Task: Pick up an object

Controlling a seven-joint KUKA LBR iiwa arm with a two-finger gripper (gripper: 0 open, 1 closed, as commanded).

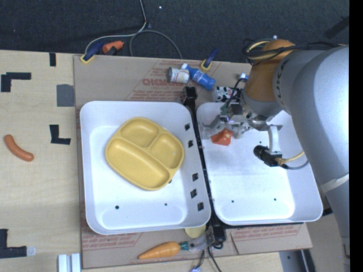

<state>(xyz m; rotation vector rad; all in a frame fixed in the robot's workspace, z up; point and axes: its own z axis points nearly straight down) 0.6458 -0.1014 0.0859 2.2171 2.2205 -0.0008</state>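
- Overhead, two shallow white bins sit side by side on a cardboard sheet on the wooden bench [34,208].
- The left bin [99,208] holds a yellow divided plate [144,152], lying near its middle.
- The right bin [255,200] holds a small red object [222,137] near its upper left corner.
- The grey arm [317,95], with its orange band, reaches in from the right; its gripper [231,123] hangs low just above the red object.
- Whether the fingers are open or closed on the red object cannot be told; they are too cluttered to read.
- A blue and white bottle [193,75] lies on the cardboard beyond the bins.
- A toy carrot [161,250] lies at the near edge of the cardboard.
- An orange sausage shape [18,148] lies on the bench, well to the left.
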